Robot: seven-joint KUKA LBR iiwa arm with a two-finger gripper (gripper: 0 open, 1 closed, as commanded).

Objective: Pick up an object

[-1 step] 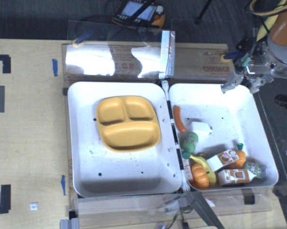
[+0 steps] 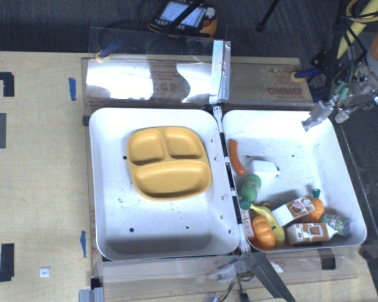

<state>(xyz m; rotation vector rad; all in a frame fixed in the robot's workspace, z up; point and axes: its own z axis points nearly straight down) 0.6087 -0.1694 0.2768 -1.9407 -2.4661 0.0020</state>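
Note:
My gripper (image 2: 327,115) hovers over the far right corner of the right bin (image 2: 283,131), open, with nothing between its fingers. The loose objects lie apart from it, towards the bin's near side. An orange sausage-like piece (image 2: 236,157) and a green bottle (image 2: 248,190) rest by the left wall. A white block (image 2: 264,167) sits just right of them. At the front lie a banana (image 2: 264,214), a small orange pumpkin (image 2: 264,233), two juice cartons (image 2: 299,207) (image 2: 311,233) and a carrot (image 2: 316,205).
The left bin (image 2: 107,187) holds a yellow divided plate (image 2: 170,162). A clear upright panel (image 2: 219,71) stands behind the ridge between the bins. Cables and a stand crowd the floor at the far right.

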